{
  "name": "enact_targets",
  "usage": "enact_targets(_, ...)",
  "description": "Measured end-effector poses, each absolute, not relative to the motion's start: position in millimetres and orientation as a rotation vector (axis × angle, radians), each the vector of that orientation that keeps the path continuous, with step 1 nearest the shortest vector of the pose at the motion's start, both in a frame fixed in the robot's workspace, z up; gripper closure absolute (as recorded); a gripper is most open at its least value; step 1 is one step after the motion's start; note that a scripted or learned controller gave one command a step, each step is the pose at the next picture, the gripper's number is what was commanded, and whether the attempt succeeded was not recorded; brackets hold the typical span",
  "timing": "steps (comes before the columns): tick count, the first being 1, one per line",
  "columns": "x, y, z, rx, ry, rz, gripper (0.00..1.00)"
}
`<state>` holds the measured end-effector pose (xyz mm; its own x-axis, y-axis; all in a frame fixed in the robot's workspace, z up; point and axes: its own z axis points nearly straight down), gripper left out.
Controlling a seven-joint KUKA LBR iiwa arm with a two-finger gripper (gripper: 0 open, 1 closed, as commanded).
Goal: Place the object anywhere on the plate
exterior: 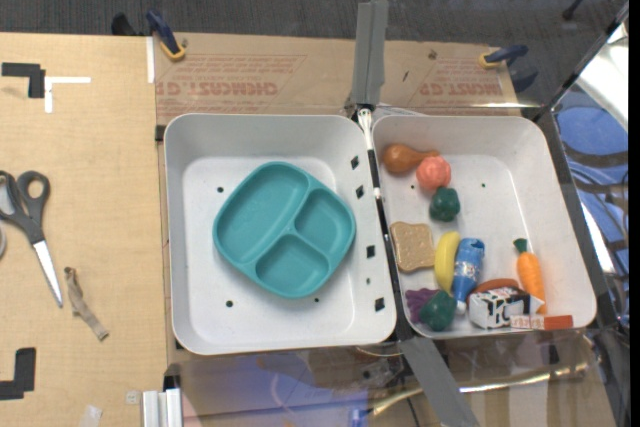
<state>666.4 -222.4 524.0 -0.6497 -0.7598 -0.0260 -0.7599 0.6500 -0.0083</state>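
Observation:
A teal plate (285, 229) with three compartments lies in the left bin (195, 315), bare. The right bin (520, 150) holds several toy foods: a brown chicken drumstick (402, 157), a pink-orange ball (434, 173), a dark green piece (445, 205), a slice of bread (412, 245), a yellow banana (446, 257), a blue bottle (467, 268), an orange carrot (528, 273), a purple grape bunch (422, 298), another green piece (438, 312) and a white and red carton (505, 308).
Scissors (32, 220) and a small scrap (85, 303) lie on the cardboard bench at the left. Blue clamps (165, 33) hold the cardboard at the back. A grey bar (369, 55) stands behind the seam between the bins.

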Motion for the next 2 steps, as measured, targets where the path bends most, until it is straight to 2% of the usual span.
enact_targets(1, 655.4, -221.2, 491.1, -1.856, 2.53, 0.003, 0.0)
enact_targets(2, 660.4, -220.7, 491.1, -2.177, 2.258, 0.001, 0.0)
